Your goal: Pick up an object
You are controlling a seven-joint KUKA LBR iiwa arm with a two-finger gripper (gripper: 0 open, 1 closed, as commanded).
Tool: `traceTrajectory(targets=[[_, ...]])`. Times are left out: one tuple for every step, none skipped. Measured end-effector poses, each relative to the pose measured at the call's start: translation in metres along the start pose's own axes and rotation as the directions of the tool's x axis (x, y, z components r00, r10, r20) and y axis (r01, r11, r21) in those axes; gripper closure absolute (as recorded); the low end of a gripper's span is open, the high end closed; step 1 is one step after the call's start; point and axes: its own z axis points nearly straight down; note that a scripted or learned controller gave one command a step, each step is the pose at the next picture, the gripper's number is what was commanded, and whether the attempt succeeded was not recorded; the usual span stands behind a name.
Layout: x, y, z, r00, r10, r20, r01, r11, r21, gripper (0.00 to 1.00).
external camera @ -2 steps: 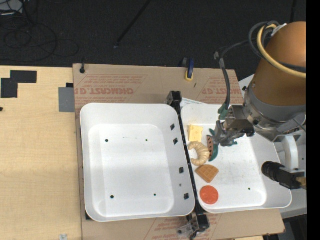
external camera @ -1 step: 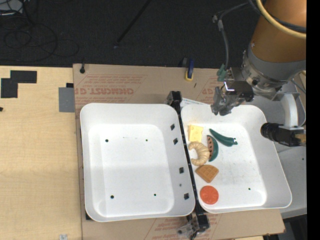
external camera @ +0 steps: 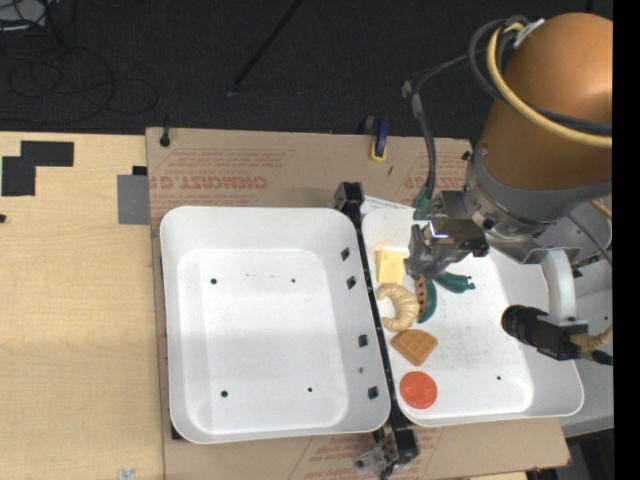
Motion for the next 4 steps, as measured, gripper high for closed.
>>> traceTrajectory(targets=[[0.043, -0.015, -0.131, 1.0, -0.004, -0.003, 0.003, 1.0, -0.019, 1.0], [0.092, -0.015, -0.153, 1.0, -0.004, 0.0, 0.004, 1.0, -0.006, 1.0], [0.139, -0.016, -0.152, 1.0, -0.003, 0.001, 0.003, 1.0, -0.003, 1.0], [0.17, -0.007, -0.151, 1.0, -0.001, 0.002, 0.001, 1.0, -0.003, 1.0]])
